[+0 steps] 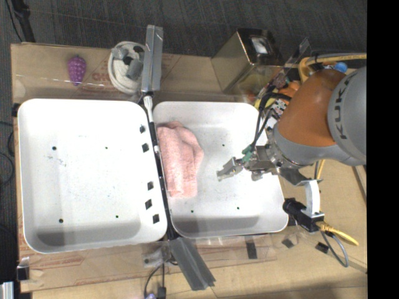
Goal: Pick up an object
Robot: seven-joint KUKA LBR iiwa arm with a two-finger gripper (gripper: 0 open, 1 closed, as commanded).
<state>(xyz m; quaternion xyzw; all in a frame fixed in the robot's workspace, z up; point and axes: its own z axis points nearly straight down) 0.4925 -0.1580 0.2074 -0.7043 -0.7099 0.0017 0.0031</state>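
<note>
Orange-banded arm (315,114) looms nearest lens, reaching in from 3 o'clock. Pink towel (179,157), folded, lies in right bin (249,220), hard against left wall, long axis running 12 to 6. Gripper (229,169) hovers well apart at towel's 3 o'clock, over bare floor; grip state cannot tell. Next move, likely: shift toward 9. Left bin (37,229) beyond. Purple object (76,68), white roll (128,64) on bench at 11.

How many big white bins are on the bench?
2. The left bin sits on the camera view's left side. The right bin sits beside it and holds a pink cloth near its left wall, with the gripper above its floor.
</note>
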